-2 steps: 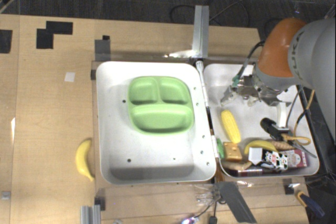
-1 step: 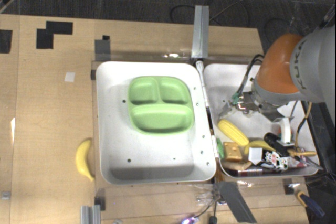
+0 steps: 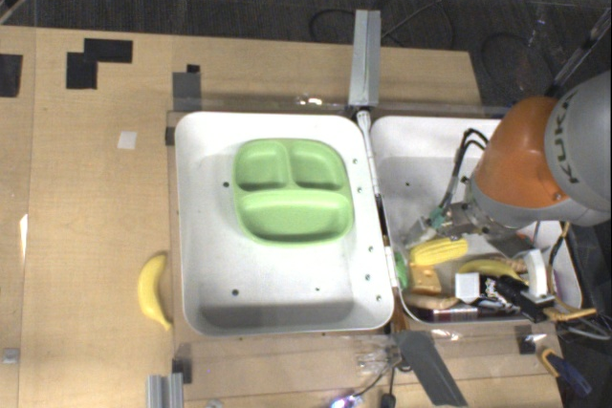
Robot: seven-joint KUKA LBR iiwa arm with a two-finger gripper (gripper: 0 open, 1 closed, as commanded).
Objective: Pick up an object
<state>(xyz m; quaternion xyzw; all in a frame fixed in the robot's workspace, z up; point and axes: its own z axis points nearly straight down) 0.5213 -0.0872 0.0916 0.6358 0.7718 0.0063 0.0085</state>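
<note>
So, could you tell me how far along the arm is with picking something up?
Nothing looks picked up yet. The green divided plate lies alone in the left bin, and one banana sits outside on the bench. In hand: the arm's wrist is down in the right bin, above a clutter including a yellow corn cob. Whether anything is gripped cannot be seen. Left: grasping and lifting an object.

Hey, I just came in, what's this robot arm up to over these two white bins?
The grey and orange arm reaches into the right bin, low over a jumble of small things, among them a yellow corn cob. Nothing is visibly lifted. The left bin holds a green divided plate, and a banana lies on the bench outside it.
</note>
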